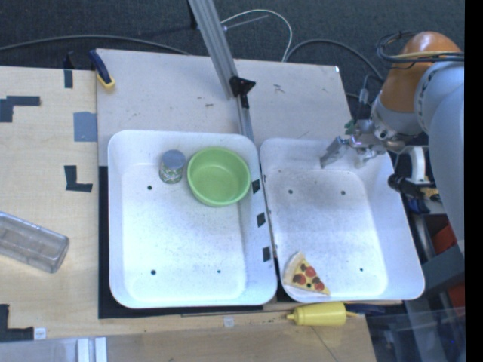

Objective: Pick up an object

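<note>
Pick-up task, not yet begun: nothing is held.
The claw (332, 155) is seen at the right bin's (392, 274) far edge, its state indiscernible; the pizza slice (305, 274) is left untouched at the near-left corner.

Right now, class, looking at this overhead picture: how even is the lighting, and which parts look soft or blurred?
In the camera view the lighting is flat and even; the green bowl and small jar cast only faint shadows on the left bin. The gripper and the arm's orange band look soft, and the pizza slice lacks fine detail.
</note>
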